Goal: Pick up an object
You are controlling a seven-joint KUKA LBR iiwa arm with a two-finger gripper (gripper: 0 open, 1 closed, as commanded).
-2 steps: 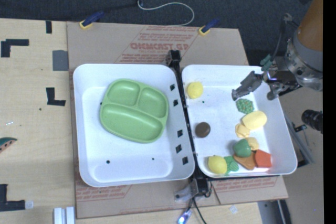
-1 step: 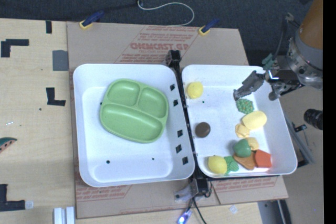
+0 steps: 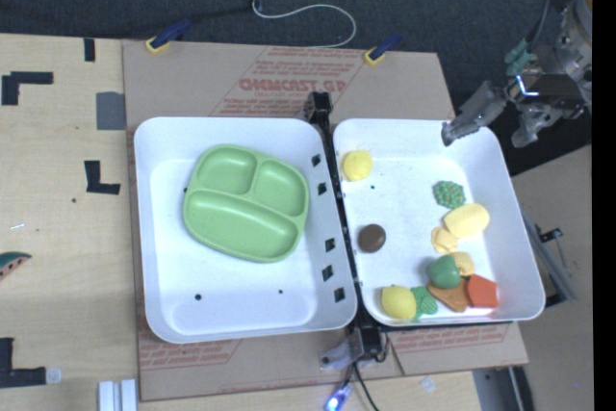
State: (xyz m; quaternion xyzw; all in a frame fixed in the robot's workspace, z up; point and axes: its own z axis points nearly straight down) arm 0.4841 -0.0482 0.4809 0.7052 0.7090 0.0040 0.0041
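Over the right bin's [image 3: 500,170] far right corner: hand [image 3: 491,122], aloft, finger state not discernible, nothing seen held. Nearest candidate: green knobbly toy [image 3: 448,193], just below and left of hand; yellow piece [image 3: 466,220] next beyond.

small toy foods [image 3: 452,255] lie scattered in the right bin [image 3: 404,138].

Lt-green divided plate [image 3: 246,201] in white L bin [image 3: 159,303]; R bin [image 3: 505,170] w/ yellow lemon [image 3: 357,165] at 10 o'clock, brown disc [image 3: 372,237] ctr, red-orange piece [image 3: 481,292] at 5 o'clock.
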